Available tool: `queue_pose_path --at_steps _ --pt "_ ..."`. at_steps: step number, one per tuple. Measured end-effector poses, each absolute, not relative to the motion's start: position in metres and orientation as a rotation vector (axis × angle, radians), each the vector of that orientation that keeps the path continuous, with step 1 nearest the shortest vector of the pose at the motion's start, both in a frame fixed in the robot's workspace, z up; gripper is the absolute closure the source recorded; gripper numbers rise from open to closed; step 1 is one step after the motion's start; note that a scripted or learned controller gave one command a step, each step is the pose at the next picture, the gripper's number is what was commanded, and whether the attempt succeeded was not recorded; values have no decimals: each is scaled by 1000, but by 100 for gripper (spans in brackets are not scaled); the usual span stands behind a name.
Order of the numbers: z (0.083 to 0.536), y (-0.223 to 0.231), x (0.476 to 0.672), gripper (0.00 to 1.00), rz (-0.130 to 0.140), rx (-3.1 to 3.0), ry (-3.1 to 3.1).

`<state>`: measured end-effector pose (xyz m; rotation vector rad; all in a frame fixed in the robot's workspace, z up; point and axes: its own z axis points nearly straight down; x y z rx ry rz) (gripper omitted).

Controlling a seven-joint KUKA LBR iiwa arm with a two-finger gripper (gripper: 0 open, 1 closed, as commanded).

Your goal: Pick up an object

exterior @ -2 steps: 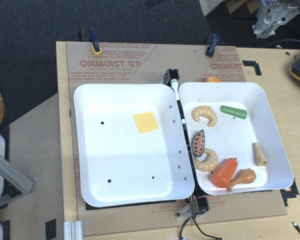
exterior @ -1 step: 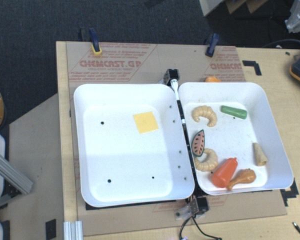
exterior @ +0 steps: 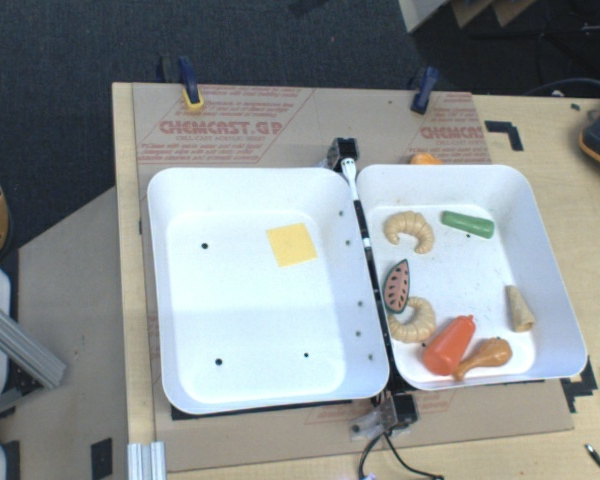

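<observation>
Camera view looks down on the tabletop (exterior: 280, 118) with two white bins side by side. No object is lifted; every one lies flat on a bin floor, so by my judgement the picking is not yet done and the whole task is left.

The left bin (exterior: 170, 268) carries one thing, a yellow square piece (exterior: 291, 244), lying apart from the walls in the upper middle. The right bin (exterior: 540, 228) carries the rest: a croissant (exterior: 410, 230) near the top, a green piece (exterior: 467, 224) just beside it to the right, a dark slice with red face (exterior: 396, 285) near the dividing wall, a second croissant (exterior: 413, 321) under it, an orange-red bottle shape (exterior: 449, 344) touching that croissant, a drumstick (exterior: 485, 355) just beside the bottle, and a tan stick (exterior: 520, 308) near the right wall.

About the gripper, I cannot tell if it is open or closed, and nothing is between its fingers that I can see. The yellow square looks the easiest target, I think, because it lies alone.
</observation>
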<state>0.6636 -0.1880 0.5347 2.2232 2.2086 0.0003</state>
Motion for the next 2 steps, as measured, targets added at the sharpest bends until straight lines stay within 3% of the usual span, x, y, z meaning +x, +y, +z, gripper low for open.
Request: queue_pose_path --at_steps 1,2 --pt "537 -143 597 100 0 2220 2226" --pt "534 -229 635 100 -2 2225 2208"
